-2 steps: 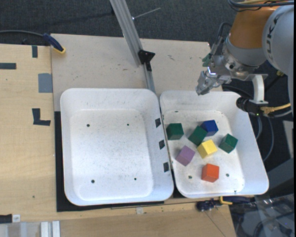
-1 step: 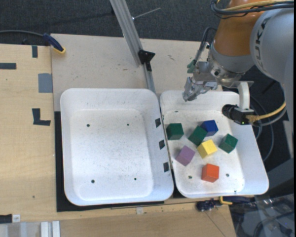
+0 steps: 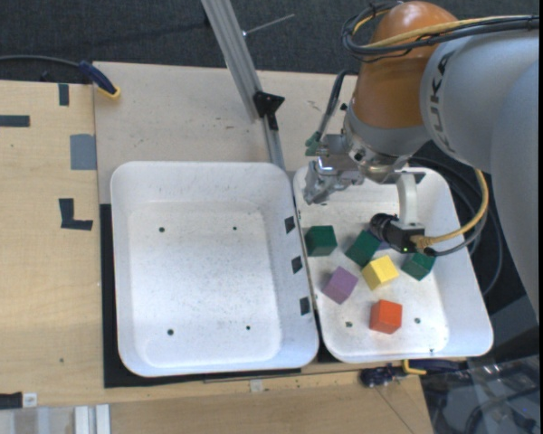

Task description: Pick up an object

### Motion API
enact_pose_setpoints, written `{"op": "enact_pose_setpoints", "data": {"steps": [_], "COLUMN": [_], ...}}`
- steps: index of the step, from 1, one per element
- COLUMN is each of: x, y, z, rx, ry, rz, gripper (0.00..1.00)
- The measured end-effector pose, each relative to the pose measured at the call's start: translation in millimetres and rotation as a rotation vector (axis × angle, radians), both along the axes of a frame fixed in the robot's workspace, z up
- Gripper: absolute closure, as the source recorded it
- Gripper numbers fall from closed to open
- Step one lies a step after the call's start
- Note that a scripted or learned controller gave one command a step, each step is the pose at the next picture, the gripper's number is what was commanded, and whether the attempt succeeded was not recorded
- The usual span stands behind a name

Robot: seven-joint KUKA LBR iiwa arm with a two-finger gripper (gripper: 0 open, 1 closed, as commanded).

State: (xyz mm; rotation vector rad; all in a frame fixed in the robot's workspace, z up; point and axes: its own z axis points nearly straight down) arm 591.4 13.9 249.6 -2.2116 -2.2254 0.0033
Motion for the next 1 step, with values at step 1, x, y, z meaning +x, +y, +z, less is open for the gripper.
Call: {"op": "enact_pose_setpoints", "data": {"steps": [1], "x": [-20.6], "y": [50.3], "z": [4.0], "rx": [0.0], "ry": [-0.001], "rz": [0.002], "gripper": [1.0]}}
